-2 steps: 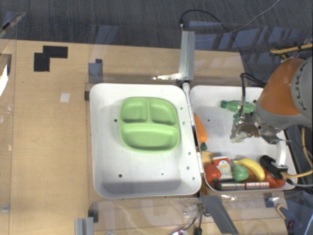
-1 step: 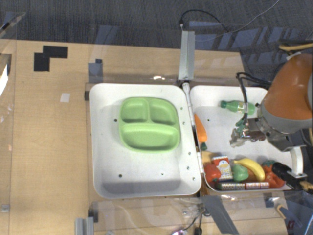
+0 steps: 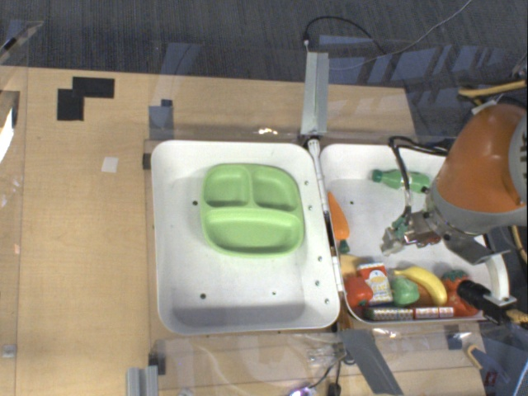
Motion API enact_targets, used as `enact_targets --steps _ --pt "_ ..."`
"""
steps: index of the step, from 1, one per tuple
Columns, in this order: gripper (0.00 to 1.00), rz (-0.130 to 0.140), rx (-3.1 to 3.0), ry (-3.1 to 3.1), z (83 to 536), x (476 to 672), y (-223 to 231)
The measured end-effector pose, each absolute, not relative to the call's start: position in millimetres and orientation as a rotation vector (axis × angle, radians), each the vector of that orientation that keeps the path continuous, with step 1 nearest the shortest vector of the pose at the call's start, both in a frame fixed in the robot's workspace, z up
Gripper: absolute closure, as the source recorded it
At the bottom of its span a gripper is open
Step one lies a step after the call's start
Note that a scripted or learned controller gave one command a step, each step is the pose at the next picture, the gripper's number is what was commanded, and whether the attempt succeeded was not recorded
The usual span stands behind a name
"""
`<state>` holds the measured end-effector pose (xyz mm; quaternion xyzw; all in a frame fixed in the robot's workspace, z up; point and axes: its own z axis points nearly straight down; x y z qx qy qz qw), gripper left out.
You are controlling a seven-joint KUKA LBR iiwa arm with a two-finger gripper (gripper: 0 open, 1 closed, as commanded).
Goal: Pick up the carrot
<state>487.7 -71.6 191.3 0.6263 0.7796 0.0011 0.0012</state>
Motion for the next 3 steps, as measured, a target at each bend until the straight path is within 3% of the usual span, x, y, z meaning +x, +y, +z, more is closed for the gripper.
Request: enact_targets --steps 1,3 --pt "1.0 0.003 1.912 2.49 184.5 532.9 -43.8" --pt "1.0 0.004 1.419 2.798 185.0 528.7 -30.2"
